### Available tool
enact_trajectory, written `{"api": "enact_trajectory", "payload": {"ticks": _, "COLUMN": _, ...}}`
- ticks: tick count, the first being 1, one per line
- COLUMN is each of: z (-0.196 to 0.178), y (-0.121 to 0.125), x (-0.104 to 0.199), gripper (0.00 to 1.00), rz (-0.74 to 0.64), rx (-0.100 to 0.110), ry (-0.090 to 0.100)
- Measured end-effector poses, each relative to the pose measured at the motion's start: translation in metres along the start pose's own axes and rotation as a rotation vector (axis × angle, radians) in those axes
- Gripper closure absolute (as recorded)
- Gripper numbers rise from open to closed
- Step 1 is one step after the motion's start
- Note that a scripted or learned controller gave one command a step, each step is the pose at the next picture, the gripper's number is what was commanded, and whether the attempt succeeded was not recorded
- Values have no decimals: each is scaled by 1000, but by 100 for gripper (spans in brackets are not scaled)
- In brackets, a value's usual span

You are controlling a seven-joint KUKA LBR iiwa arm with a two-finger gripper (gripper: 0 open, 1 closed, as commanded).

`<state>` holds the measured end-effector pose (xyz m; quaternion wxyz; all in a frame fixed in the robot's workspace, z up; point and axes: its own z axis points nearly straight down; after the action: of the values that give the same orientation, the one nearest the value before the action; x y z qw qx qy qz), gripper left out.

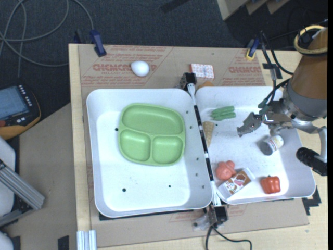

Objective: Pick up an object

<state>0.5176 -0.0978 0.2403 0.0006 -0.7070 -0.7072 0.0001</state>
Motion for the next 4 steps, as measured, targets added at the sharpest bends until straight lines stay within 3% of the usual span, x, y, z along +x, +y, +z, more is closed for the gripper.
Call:
{"api": "enact_trajectory", "payload": {"ticks": 1, "z": 6, "y": 58, "x": -67, "gripper": 0, "rz": 1, "rx": -3, "ry": -3}}
{"api": "enact_trajectory", "payload": {"ticks": 2, "z": 89, "y": 52, "x": -110, "gripper": 0, "rz": 2, "rx": 1, "ry": -1}}
{"api": "enact_trajectory", "payload": {"ticks": 3, "z": 132, "y": 35, "x": -106, "gripper": 0, "rz": -1, "rx": -22, "ry": -11}}
{"api": "enact_trajectory", "payload": {"ticks": 4, "z": 135, "y": 31, "x": -106, "gripper": 0, "rz": 0, "rx": -32, "ry": -17}}
